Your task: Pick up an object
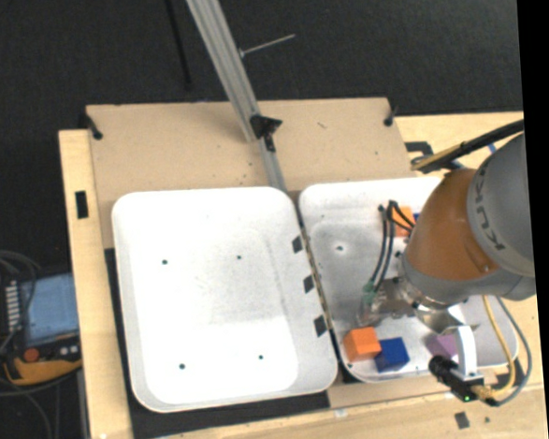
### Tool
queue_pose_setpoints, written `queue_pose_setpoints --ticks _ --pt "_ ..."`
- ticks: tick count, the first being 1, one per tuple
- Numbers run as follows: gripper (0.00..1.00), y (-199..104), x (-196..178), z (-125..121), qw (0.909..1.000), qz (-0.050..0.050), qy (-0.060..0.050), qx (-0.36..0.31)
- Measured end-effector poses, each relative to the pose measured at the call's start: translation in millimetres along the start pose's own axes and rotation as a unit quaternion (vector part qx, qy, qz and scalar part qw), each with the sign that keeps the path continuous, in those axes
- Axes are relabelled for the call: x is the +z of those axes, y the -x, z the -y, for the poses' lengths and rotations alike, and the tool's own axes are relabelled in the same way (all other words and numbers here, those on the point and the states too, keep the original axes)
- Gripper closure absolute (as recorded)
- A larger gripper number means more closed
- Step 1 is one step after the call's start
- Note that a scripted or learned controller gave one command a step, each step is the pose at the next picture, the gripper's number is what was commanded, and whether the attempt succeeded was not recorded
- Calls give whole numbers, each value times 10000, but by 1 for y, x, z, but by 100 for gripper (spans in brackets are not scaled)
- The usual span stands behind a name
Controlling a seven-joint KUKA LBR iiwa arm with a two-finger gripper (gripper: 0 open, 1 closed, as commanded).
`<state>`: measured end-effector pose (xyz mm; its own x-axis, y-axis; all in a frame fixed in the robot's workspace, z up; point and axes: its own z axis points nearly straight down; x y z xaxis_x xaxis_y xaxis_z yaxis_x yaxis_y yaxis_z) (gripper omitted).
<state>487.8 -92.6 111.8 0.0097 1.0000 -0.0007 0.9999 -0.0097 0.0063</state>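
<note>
Two shallow white plastic bins sit side by side: the left bin [214,293] and the right bin [340,219]. Toward 5 o'clock lie three small blocks: one orange cube [362,343], one blue cube [392,354], one purple piece [443,345].

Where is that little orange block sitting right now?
The orange block lies in the right-hand bin, near its front left corner, right beside a blue block and just below the robot's arm.

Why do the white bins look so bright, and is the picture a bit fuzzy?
In the camera view, light from above washes out the left bin, hiding its texture; the right bin shows greyer smudges. The whole view is slightly soft, so the orange block, blue block and purple thing have blurry edges. The arm darkens the bin beneath it.
</note>
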Motion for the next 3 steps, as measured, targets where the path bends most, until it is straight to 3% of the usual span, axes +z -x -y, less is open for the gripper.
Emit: queue_pose_setpoints --ticks 2,3 --pt "100 3 -108 -9 10000 6 9 -67" --pt "100 4 -96 -9 10000 2 -39 -55"
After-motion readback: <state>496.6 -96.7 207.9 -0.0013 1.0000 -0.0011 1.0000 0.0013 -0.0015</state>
